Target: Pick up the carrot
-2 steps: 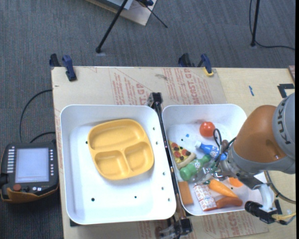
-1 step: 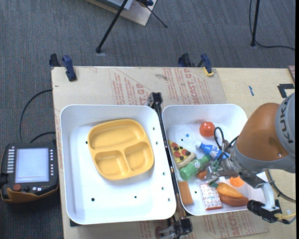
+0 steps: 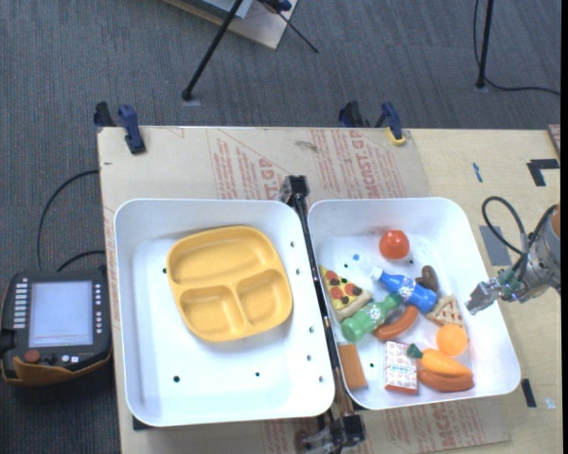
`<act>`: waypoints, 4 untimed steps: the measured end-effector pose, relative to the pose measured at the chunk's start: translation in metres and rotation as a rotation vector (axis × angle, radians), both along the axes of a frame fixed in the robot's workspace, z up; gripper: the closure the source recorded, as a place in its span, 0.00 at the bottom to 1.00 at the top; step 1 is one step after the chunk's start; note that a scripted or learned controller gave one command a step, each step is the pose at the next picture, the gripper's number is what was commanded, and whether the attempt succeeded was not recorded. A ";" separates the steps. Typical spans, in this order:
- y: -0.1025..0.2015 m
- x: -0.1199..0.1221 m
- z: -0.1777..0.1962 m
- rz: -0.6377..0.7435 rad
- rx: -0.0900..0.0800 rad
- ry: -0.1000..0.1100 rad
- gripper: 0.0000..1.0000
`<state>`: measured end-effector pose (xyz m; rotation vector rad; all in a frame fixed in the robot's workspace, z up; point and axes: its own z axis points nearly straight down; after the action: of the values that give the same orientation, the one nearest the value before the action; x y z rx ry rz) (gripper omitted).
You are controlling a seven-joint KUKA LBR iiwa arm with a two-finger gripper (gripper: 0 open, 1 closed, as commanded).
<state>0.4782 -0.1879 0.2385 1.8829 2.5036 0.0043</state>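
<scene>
1. The carrot (image 3: 442, 368) lies in the right bin (image 3: 450, 209), in its near right corner, orange with a green tip pointing left; it seems to rest on or against a darker orange piece just nearer.
2. Just left of the carrot stands a small pink-and-white carton (image 3: 400, 367), and just beyond it sits an orange ball (image 3: 452, 339).
3. Farther in are a waffle wedge (image 3: 446, 310), a sausage (image 3: 398, 323), a green bottle (image 3: 368, 318), a blue bottle (image 3: 409, 289), a pizza slice (image 3: 341, 291) and a red tomato (image 3: 394, 244).
4. An orange block (image 3: 352, 366) lies along the bin's near left wall.
5. The gripper (image 3: 480, 298) hangs at the right bin's right rim, apart from the carrot and farther back; whether its fingers are spread or pressed together cannot be told, and nothing is seen between them.
6. The left bin (image 3: 142, 220) holds a yellow divided plate (image 3: 230, 282).
7. A teach pendant (image 3: 55, 327) sits on the floor left of the worktop (image 3: 237, 154).
</scene>
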 end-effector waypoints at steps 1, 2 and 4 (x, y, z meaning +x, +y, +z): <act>0.001 -0.002 -0.005 -0.002 0.005 0.011 0.00; 0.008 0.001 -0.138 0.140 0.003 0.003 0.00; -0.019 0.005 -0.133 0.376 0.014 -0.003 1.00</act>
<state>0.4833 -0.2071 0.1050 1.3853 2.8166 0.0266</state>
